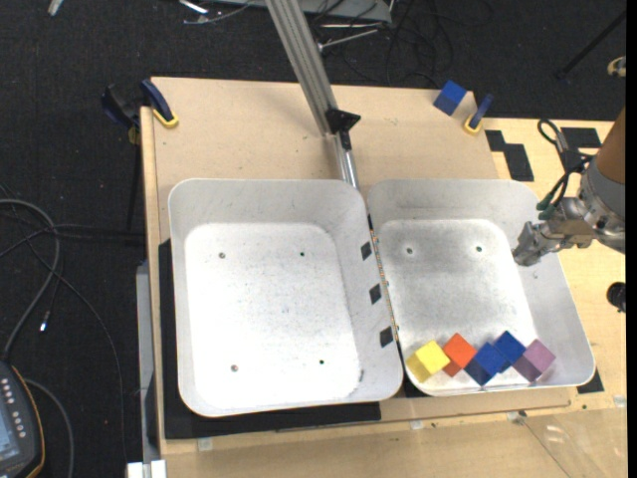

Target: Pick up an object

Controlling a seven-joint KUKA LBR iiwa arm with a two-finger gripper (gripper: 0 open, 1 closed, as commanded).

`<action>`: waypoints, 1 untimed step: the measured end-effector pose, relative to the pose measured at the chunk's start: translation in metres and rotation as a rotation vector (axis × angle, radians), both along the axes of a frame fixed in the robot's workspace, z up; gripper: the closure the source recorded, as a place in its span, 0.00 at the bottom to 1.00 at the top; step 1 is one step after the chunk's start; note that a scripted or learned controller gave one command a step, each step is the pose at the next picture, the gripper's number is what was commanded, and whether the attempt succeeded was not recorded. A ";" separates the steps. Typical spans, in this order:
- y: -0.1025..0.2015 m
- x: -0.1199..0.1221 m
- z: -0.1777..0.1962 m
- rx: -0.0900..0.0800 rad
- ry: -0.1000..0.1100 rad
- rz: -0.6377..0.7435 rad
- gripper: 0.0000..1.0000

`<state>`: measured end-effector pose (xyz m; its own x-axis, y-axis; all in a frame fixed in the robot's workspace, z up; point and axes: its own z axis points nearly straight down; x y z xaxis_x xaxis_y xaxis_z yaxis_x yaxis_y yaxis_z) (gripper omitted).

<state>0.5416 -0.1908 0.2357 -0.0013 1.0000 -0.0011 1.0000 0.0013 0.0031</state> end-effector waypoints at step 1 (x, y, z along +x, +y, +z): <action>0.021 0.047 0.157 -0.002 -0.008 0.005 1.00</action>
